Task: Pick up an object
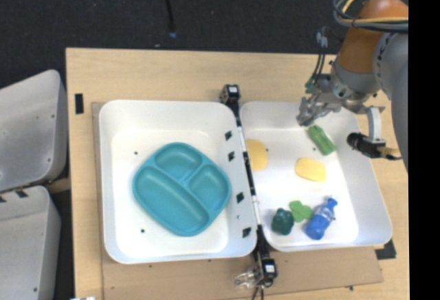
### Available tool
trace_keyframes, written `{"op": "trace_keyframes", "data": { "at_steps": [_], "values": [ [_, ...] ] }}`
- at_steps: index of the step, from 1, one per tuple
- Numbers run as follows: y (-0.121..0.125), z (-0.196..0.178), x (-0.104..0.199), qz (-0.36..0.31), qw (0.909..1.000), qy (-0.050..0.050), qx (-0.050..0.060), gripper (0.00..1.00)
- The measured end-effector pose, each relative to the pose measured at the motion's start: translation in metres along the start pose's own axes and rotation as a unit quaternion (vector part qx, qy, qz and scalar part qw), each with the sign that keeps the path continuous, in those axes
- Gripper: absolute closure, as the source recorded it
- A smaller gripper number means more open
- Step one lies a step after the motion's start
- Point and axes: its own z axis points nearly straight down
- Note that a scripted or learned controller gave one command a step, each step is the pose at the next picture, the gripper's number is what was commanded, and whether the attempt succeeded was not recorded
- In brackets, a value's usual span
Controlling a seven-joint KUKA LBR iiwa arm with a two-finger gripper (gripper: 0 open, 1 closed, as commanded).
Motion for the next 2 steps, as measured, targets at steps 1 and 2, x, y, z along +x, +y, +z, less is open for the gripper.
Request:
{"op": "trace_keyframes", "data": {
  "at_steps": [1, 2],
  "values": [
    [0.0, -0.065, -0.003, 0.0, 1.0, 0.0, -0.001, 1.0],
    [0.001, -0.12, -0.004, -0.004, 1.0, -0.001, -0.001, 1.0]
  ]
}}
